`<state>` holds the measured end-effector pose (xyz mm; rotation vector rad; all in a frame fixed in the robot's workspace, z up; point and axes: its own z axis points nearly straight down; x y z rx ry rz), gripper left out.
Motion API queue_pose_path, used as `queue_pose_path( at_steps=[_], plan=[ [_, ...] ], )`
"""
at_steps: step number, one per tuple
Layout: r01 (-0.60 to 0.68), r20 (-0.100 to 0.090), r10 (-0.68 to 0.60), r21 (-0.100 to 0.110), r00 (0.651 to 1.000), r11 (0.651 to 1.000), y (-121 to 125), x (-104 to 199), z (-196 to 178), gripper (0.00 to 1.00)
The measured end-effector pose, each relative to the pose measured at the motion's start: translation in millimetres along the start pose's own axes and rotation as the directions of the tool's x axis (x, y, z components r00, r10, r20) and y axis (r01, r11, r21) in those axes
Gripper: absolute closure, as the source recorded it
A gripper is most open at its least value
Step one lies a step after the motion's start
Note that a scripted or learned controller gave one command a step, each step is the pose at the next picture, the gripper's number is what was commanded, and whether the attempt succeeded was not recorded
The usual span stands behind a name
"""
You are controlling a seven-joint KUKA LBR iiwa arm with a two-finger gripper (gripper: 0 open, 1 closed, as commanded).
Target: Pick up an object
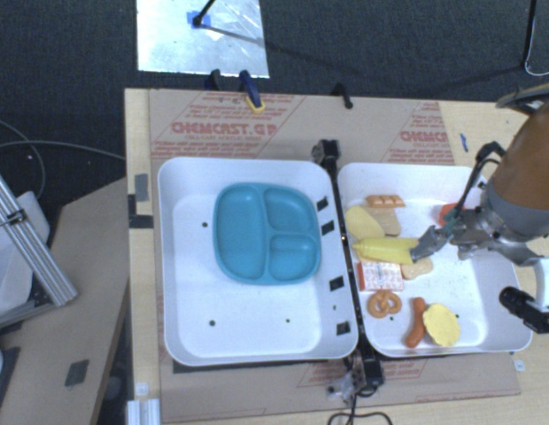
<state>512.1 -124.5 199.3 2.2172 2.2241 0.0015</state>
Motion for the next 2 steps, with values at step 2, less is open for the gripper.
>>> queue_pose_path(
  at_steps=[2],
  plan=[
    [0.009, -0.004, -0.009, 0.0, 1.0, 1.0, 49.0, 154.5, 15.5, 0.0]
  ],
)
